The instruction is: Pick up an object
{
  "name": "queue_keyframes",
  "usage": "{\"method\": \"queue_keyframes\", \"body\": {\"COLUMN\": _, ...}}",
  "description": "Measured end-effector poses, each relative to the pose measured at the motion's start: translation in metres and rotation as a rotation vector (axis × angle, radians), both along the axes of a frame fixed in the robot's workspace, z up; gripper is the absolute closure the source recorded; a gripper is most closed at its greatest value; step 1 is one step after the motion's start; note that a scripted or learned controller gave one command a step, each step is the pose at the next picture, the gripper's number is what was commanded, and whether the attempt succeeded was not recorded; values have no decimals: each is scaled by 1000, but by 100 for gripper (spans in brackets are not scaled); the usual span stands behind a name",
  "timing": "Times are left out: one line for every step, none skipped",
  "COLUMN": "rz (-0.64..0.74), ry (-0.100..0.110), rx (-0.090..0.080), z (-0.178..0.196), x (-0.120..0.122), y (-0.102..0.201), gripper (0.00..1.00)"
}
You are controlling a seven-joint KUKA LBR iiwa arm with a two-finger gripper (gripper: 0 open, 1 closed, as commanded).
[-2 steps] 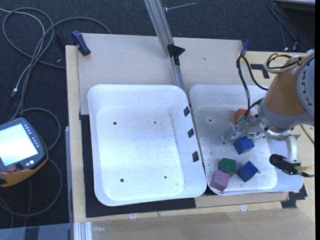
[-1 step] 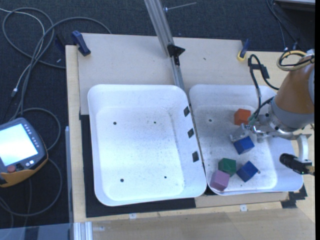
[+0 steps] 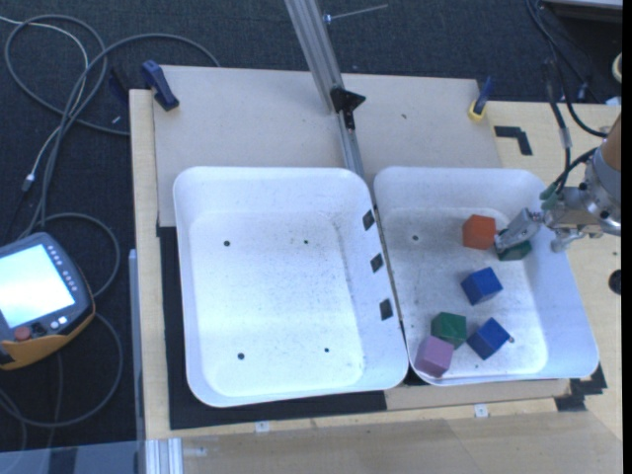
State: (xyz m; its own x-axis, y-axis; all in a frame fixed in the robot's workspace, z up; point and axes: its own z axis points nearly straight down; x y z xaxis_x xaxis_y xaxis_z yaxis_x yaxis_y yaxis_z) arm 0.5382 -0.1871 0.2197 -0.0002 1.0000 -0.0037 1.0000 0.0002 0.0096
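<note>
Desk (image 3: 247,117): tan board on dark carpet, blue clamp (image 3: 158,84) at far left corner, yellow-blue clamp (image 3: 481,100) at far right. Slanted aluminium pole (image 3: 314,42) comes down to the seam between the bins.

Left bin (image 3: 272,284): white, speckled, a few dark dots on the floor.

Right bin (image 3: 558,294): white, holds all the blocks. Three black tabs on the seam between the two bins.

Arm (image 3: 604,181): enters from the right edge, wrist over the right bin's far right rim, cables running above it.

Teach pendant (image 3: 38,294): orange-grey, lit screen, on the carpet left of the desk, cables looped around it.

Claw (image 3: 515,237): grey finger angled down and left into the right bin, tip just beside the orange block, a small dark green thing at the tip. Cannot tell whether it is spread or closed, nor whether it grips anything.

Blocks, all in the right bin:
- orange block (image 3: 479,231), far side, just left of the claw tip.
- blue block (image 3: 481,285), centre, apart from the orange one.
- second blue block (image 3: 489,338), near side, tilted.
- green block (image 3: 449,326), near side, touching the pink one.
- pink block (image 3: 434,355), at the near left corner.
</note>
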Motion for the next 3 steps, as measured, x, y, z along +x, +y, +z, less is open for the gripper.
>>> {"method": "queue_keyframes", "body": {"rz": 2, "ry": 19, "rx": 8, "z": -125, "x": -1, "y": 35, "gripper": 0}}
{"method": "queue_keyframes", "body": {"rz": 1, "ry": 8, "rx": 5, "z": -109, "x": 2, "y": 34, "gripper": 100}}
{"method": "queue_keyframes", "body": {"rz": 9, "ry": 4, "rx": 7, "z": -17, "x": -29, "y": 137, "gripper": 100}}
